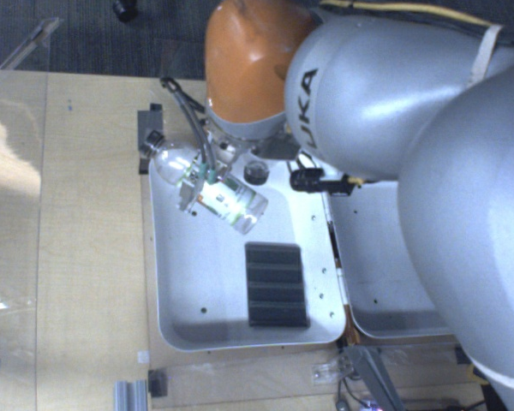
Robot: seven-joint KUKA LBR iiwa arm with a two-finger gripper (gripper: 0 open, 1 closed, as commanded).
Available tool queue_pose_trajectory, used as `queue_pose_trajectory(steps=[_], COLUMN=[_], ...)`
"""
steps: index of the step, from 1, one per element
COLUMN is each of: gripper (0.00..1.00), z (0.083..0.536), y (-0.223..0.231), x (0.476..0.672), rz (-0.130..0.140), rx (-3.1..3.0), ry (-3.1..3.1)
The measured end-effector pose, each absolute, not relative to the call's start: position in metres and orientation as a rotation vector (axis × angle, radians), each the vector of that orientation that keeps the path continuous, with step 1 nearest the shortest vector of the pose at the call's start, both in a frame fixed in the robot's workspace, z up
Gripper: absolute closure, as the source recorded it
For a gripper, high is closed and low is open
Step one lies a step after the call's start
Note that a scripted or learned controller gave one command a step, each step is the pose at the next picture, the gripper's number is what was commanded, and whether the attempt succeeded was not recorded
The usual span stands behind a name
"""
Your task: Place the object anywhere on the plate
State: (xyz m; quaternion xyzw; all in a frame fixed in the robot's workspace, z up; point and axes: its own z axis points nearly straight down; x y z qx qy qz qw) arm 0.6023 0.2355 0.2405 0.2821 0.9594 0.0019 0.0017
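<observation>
Camera view: I have the gripper (204,171) over the far end of the left bin (180,315), right at a clear bottle (230,205).

From where I sit, the bottle lies tilted in that bin's far half, its cap end toward the dark ribbed plate (277,284), which rests near the bin's middle, a little apart from it. The thin dark fingers come down beside the bottle's far end and seem to touch it, but glare and clear plastic hide whether they are clamped, so I cannot tell if it is grasped. My advice to myself: confirm the hold before lifting, raise the bottle straight, carry it toward the near side, and set it low on the plate's ribs so it cannot roll. The arm (385,84) reaches in from the right, its orange band (253,54) directly above the wrist, pointing steeply down.
</observation>
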Motion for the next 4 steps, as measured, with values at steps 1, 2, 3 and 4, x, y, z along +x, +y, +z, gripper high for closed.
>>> queue_pose_trajectory(steps=[1, 2, 3, 4], gripper=[1.0, 1.0, 1.0, 1.0], z=[0.319, 0.315, 0.318, 0.275], y=[0.193, 0.14, 0.155, 0.22], x=[0.616, 0.627, 0.669, 0.668], rz=[0.006, 0.004, 0.004, 0.006], rx=[0.494, -0.251, -1.559, -1.542], ry=[3.096, 3.125, 2.718, 2.73])
